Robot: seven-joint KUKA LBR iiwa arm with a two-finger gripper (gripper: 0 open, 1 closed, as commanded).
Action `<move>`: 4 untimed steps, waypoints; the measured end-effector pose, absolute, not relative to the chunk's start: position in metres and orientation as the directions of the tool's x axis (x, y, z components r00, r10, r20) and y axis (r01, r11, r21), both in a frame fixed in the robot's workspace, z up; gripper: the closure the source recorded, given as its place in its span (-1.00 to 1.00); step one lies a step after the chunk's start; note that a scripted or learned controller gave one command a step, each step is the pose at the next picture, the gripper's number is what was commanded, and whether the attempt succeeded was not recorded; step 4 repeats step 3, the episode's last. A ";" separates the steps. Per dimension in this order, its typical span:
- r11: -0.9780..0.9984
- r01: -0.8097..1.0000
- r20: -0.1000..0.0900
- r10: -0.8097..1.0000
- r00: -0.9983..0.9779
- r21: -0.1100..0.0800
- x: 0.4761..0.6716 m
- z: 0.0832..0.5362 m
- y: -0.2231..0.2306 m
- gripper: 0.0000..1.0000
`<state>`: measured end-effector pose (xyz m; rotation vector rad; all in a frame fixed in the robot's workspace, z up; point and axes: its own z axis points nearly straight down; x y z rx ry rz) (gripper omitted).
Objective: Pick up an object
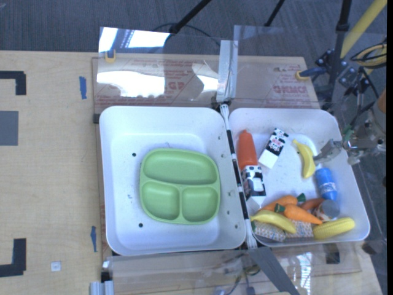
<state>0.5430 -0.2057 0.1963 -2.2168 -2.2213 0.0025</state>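
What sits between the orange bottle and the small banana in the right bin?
In the camera view, a black-and-white carton lies between the orange bottle and the small banana.

A pale wooden desk point(49, 183) fills the nine o'clock side, marked with black tape corners point(17, 82), a grey square point(8, 128) and short blue tape strips point(83, 86). Toward twelve o'clock lies dark grey carpet floor point(73, 8), crossed by black tripod legs point(202, 5). Clear plastic panels point(156, 66) stand at the desk's far edge, catching bright glare. At one o'clock a yellow pole point(368, 14) slants over tangled cables point(356, 72).
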 end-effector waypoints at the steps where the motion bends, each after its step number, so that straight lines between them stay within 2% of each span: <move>1: -0.178 0.984 0.017 0.984 0.178 0.001 0.602 0.096 -0.207 -1.00; 2: -0.176 0.984 0.007 0.984 0.176 0.001 0.602 0.103 -0.210 1.00; 3: -0.206 0.979 -0.001 0.979 0.206 -0.001 0.578 0.193 -0.183 1.00; 4: -0.206 0.979 -0.001 0.979 0.206 -0.001 0.578 0.193 -0.183 1.00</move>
